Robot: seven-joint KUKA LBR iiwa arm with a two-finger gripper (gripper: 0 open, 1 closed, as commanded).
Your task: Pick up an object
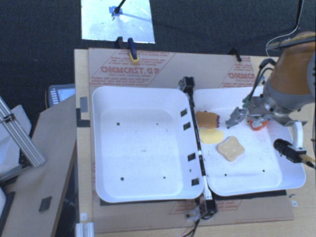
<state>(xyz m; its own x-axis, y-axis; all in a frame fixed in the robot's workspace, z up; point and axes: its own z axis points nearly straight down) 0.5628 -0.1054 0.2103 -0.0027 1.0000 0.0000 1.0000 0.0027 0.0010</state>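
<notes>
The right bin (256, 181) holds several small items. A brown and orange bread-like piece (207, 118) lies near its left wall, with a flat yellow piece (211, 136) just in front of it. A tan, toast-shaped piece (230, 148) lies toward the bin's middle. A small red-orange object (257, 124) sits at the right, partly hidden under the wrist. My gripper (236, 118) hangs low over the right bin, between the bread-like piece and the red-orange object, and nothing shows held in it.
The left bin (143, 147) lies beside the right one, joined by a row of black clips (190, 132). A black fitting (289, 149) on a white bracket sticks out over the right bin's right side. Cardboard (148, 68) lies under both bins.
</notes>
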